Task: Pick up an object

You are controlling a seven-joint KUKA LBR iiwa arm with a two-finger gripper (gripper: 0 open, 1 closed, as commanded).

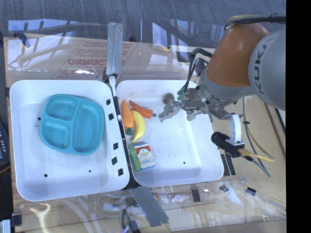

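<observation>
Fingers [166, 111] of the arm's gripper, spread or pressed together impossible to tell, hover just beyond the carrot [141, 109] and banana [139, 125], risking a miss.

Red lettering runs across the cardboard sheet [80, 57] at 11 o'clock on the tabletop, beyond the left bin; it appears to begin "CHEM" but cannot be read reliably. Letters on the grey arm [265, 57] at 2 o'clock are partly cut off. The small carton [145, 156] carries unreadable print.
</observation>
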